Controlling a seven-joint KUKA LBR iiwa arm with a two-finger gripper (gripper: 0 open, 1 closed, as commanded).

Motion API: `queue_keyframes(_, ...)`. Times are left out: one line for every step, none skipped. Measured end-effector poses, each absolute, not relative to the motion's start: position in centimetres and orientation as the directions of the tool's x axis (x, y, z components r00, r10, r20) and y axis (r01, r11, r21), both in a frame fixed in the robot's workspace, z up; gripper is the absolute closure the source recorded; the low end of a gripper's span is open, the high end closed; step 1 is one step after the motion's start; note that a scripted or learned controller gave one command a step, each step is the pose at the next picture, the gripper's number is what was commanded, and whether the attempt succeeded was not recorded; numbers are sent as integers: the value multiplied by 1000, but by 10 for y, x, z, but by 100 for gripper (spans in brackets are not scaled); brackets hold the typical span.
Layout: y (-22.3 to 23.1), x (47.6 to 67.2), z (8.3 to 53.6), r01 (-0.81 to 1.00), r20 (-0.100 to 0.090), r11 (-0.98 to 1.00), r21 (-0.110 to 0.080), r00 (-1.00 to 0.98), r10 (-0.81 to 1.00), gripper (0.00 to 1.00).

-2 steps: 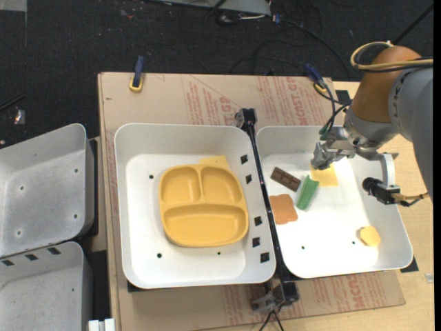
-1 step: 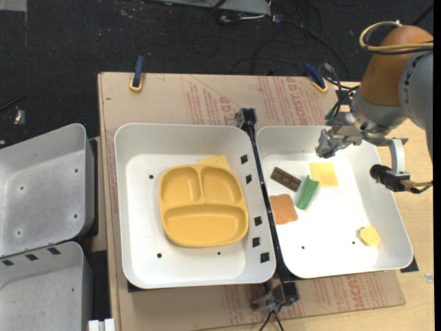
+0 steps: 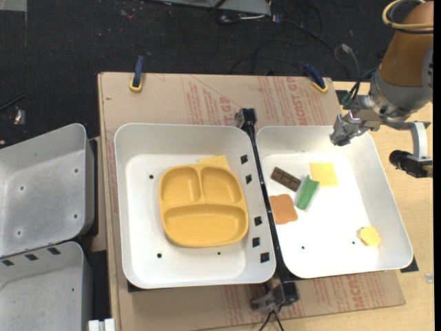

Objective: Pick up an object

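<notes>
Grey arm enters from the right; its gripper (image 3: pixel 342 135) hangs over the upper right corner of the right bin (image 3: pixel 393 205), nothing between the tips, and I cannot tell how it is set. In that bin: brown bar (image 3: pixel 285 178), yellow square (image 3: pixel 324 174), green block (image 3: pixel 306 193) tilted and just beside the square, orange piece (image 3: pixel 283 208), small yellow lump (image 3: pixel 369 236) well apart. Left bin (image 3: pixel 138 185) holds 1 yellow divided plate (image 3: pixel 204 206).

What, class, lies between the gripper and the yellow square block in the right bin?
Nothing visible. The gripper hangs over the right bin's far edge, and bare white floor separates it from the yellow square block. The green block and brown bar lie beyond and beside it.
</notes>
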State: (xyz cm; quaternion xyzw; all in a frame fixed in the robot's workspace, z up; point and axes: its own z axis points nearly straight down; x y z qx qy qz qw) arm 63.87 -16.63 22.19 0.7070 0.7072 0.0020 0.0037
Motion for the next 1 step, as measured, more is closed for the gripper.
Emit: queue_keyframes(-167,640,264,1000,-2,3,6,-3,1000,100)
